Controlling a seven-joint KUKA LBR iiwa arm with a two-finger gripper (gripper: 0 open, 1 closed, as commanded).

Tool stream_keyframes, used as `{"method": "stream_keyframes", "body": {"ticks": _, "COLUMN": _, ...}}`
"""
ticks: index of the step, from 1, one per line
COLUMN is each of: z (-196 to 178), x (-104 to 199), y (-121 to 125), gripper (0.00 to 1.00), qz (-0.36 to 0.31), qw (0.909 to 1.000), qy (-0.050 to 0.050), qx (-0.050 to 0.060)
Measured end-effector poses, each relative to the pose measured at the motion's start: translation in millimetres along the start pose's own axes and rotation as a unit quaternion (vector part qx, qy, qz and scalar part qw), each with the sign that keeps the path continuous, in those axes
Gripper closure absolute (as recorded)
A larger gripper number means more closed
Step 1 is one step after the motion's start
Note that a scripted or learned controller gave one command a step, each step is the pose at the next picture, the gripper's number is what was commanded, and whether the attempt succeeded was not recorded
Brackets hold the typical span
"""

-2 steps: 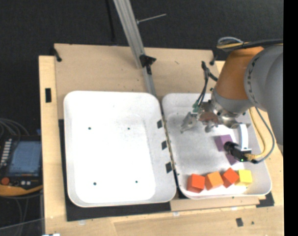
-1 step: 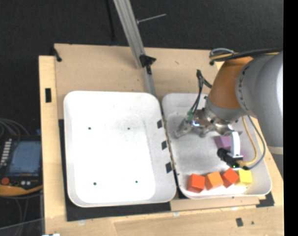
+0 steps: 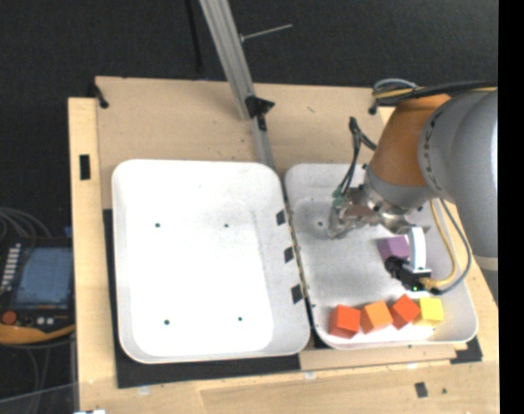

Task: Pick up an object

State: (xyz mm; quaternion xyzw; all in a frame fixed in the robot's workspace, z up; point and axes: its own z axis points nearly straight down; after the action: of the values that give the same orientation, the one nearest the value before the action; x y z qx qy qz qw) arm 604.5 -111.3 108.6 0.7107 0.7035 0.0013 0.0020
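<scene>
My gripper [image 3: 341,220] hangs low over the upper left part of the right bin [image 3: 352,274], under the grey arm with its orange band [image 3: 408,141]. A purple block [image 3: 394,248] lies just to the gripper's right, partly covered by the arm's cables. Along the bin's near edge sits a row of blocks: a red-orange one [image 3: 345,320], an orange one [image 3: 376,316], another red-orange one [image 3: 406,310] and a yellow one [image 3: 432,309]. Nothing shows under the gripper.
The left bin [image 3: 128,231] sits beside the right one, joined by black clips [image 3: 289,253]. A slanted metal pole [image 3: 231,50] rises behind the bins. A screen device [image 3: 37,283] rests off the bench at the left.
</scene>
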Motion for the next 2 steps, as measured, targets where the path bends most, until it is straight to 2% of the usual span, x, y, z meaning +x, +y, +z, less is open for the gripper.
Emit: {"method": "stream_keyframes", "body": {"ticks": 2, "z": -87.9, "x": -3.3, "y": 7.0, "gripper": 1.0, "qz": -0.007, "qw": 1.0, "qy": 0.0, "qx": -0.001}}
